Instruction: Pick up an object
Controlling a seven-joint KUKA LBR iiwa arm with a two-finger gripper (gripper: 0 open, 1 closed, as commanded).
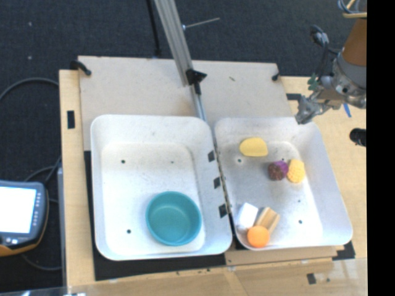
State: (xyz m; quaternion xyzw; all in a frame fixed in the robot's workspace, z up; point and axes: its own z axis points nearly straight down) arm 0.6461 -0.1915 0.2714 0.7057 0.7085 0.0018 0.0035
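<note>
Figure: two bins seen from above, near edge at the bottom. At the near edge of the right white bin you see a round orange ball, touching a tan rectangular block whose long axis slants from near-left to far-right, and just beside it a small white cube-like block. These three crowd the near-left corner, close against the bin's wall. Toward the middle of the same bin, a dark purple lumpy object touches a yellow bumpy object on its right. Farther back lies a flat yellow oval piece, long axis running left to right, standing apart from the rest. In the left white bin, a teal round bowl sits upright near the near-right corner. At the far-right corner of the right bin, your grey two-finger gripper hangs over the rim, the arm's wrist slanting in from the right. Whether its jaws stand wide or narrow you cannot tell; nothing shows between them.
</note>
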